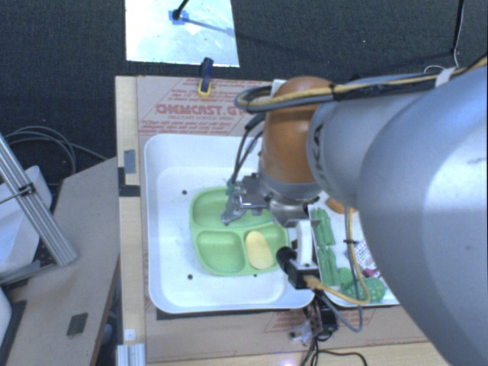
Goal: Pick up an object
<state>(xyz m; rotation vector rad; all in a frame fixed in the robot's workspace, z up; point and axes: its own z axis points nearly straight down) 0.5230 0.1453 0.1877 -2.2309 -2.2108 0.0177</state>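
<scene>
grey and bulky, the arm (412,166) fills the right of the view closest to the lens, its orange band (288,139) sitting just above the wrist with cables looped over it. beneath it the wooden bench (130,227) carries a brown cardboard sheet (191,109) with red print, and on that lies the left white bin (164,227), shallow and wide. inside the bin rests a green divided tray (217,242), and a pale yellow object (259,250) lies in its lower right compartment. the gripper (232,204) hangs over the tray's upper compartment, apart from the yellow object; whether its fingers are spread or closed i cannot tell from here, and nothing is seen between them. to the right, partly hidden by the arm, the second bin (381,296) holds green pieces (328,250). beyond the bench dark carpet (61,52) covers the floor, with a shiny silver sheet (179,21) lying on it. a blue and yellow clamp (206,78) grips the cardboard's far edge.
</scene>
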